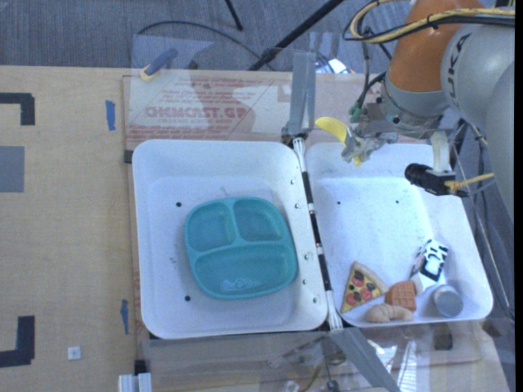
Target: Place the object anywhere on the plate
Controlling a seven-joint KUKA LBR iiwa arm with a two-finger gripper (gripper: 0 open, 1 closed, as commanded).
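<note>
Camera view: hand (357,149) pinching a yellow banana (331,126) (over right bin's (384,211) far edge), teal plate (240,247) unobstructed.

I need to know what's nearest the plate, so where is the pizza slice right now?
The pizza slice lies in the right bin, at its near left corner beside the divider, with a waffle-like piece just to its right.
</note>
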